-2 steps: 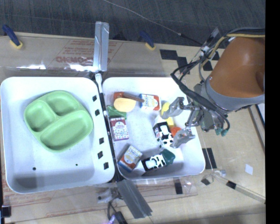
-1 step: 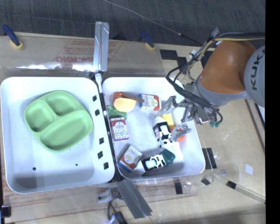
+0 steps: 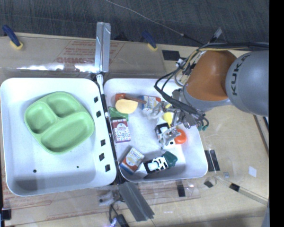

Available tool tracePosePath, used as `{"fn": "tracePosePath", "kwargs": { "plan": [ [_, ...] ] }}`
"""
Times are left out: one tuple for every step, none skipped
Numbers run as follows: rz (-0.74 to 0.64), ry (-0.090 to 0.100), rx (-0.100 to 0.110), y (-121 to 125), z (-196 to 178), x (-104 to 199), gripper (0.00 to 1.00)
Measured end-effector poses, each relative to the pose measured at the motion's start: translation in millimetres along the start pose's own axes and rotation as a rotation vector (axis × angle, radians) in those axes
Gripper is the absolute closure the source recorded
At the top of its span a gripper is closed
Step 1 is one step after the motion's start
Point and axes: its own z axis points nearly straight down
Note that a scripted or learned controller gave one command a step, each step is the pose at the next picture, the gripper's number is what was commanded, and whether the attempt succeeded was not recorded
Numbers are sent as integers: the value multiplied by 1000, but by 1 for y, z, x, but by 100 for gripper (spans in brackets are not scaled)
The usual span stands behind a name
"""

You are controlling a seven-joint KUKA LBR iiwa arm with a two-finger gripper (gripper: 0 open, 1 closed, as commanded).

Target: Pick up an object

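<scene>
Reaching in: the grey arm (image 3: 251, 84) comes from the right, its orange band above the right bin (image 3: 199, 167) — the white letters "KUKA" run down its grey shell.
Gripper (image 3: 168, 135): low over the middle-right of the right bin, among the things there; whether it is spread or closed cannot be told.
Nearest thing: an orange ball (image 3: 180, 137), just beside the gripper on its right.
Also in the right bin: a yellow piece (image 3: 126, 106) near the top left; a red packet (image 3: 121, 130) by the left wall, its label too small to read; a small carton (image 3: 131, 160) and a black-and-white item (image 3: 156, 165) near the lower wall.
Left bin (image 3: 9, 174): a green plate (image 3: 59, 122) with three compartments.
Bench: cardboard (image 3: 80, 51) with faded red print — not legible.
</scene>
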Motion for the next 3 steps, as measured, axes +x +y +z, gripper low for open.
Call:
{"fn": "tracePosePath", "kwargs": {
  "plan": [
    [89,6,0,23,20,11,0],
    [124,5,2,-3,20,50,0],
    [29,7,0,0,20,57,0]
  ]
}}
